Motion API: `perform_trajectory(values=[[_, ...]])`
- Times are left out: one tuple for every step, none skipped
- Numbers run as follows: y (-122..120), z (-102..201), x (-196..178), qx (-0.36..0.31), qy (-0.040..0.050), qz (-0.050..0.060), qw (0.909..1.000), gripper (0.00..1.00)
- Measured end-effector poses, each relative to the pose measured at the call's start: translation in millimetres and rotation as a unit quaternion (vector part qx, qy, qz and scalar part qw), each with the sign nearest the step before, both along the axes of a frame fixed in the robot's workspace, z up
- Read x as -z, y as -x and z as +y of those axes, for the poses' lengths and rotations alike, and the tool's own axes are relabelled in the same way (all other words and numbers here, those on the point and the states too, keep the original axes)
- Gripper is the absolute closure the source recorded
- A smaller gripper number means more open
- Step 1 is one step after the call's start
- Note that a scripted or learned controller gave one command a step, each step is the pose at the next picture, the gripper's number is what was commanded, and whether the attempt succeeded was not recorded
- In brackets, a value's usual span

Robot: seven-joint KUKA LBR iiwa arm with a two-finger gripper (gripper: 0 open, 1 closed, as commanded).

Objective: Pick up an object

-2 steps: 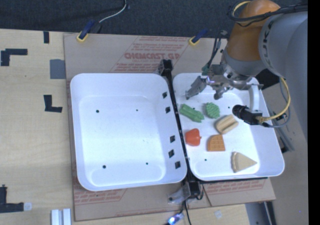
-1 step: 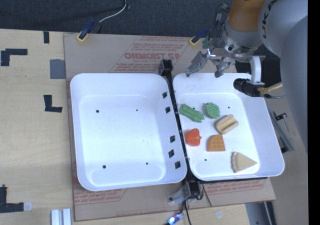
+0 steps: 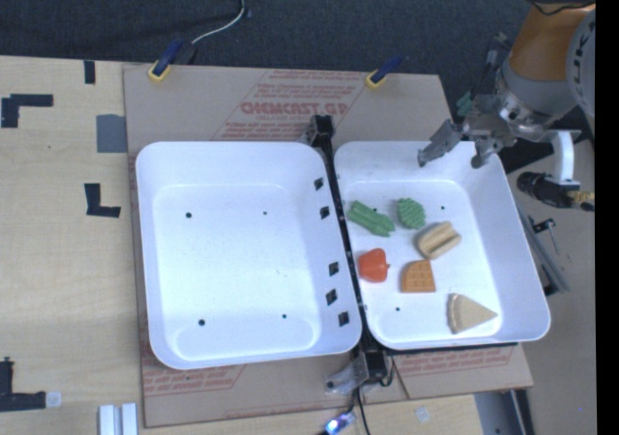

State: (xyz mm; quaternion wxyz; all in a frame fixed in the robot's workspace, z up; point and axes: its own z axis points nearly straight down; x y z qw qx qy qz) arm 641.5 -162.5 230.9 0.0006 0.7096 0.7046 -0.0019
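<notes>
The right bin [image 3: 503, 201] holds several toy foods: a long green vegetable [image 3: 370, 218], a round green piece [image 3: 411, 213], a tan bread roll [image 3: 437, 239], a red pepper [image 3: 374, 265], an orange waffle-like piece [image 3: 418, 277] and a beige wedge [image 3: 469, 312]. My gripper [image 3: 453, 154] hangs over the bin's far right corner, above and to the right of the foods. It is open, its two dark fingers spread apart with nothing between them.
The left bin [image 3: 164, 172] lies beside the right one, joined by a black clipped divider [image 3: 334, 230]. Both rest on a cardboard sheet [image 3: 280, 104] held by clamps. A cable [image 3: 227, 17] runs across the dark back area.
</notes>
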Motion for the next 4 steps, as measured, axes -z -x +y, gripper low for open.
perform_trajectory(values=[[-26,12,141,-0.005,-0.0016,0.002,1.0000,0.00],[-27,12,123,-0.005,-0.0015,0.000,1.0000,1.00],[-29,-13,-14,-0.004,0.0009,-0.008,1.0000,1.00],[-27,-63,-67,-0.003,-0.0002,-0.003,1.0000,1.00]])
